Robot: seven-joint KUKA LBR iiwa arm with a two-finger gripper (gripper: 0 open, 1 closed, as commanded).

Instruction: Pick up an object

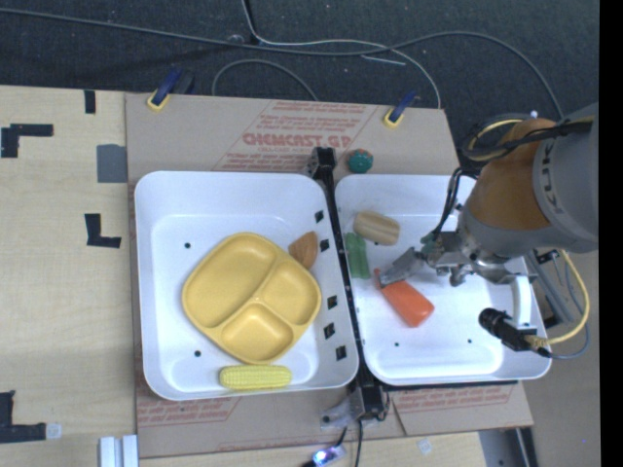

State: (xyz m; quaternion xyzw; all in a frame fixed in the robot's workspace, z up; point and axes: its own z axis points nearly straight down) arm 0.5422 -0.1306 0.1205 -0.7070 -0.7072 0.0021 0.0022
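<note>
In the right bin (428,358) lie an orange-red carrot-like piece (408,303), a green piece (357,257) along the left wall, and a tan bread-like roll (376,228). My gripper (396,271) hangs low over the right bin, its dark fingers spread open just above the upper left end of the orange piece. Nothing sits between the fingers. The arm's orange band and grey wrist reach in from the right.
The left bin (161,222) holds a yellow divided plate (253,295), a brown piece (305,249) at its upper right and a corn cob (255,377) near the front wall. A teal ball (361,161) rests on the cardboard behind the bins. Cables loop beside the arm.
</note>
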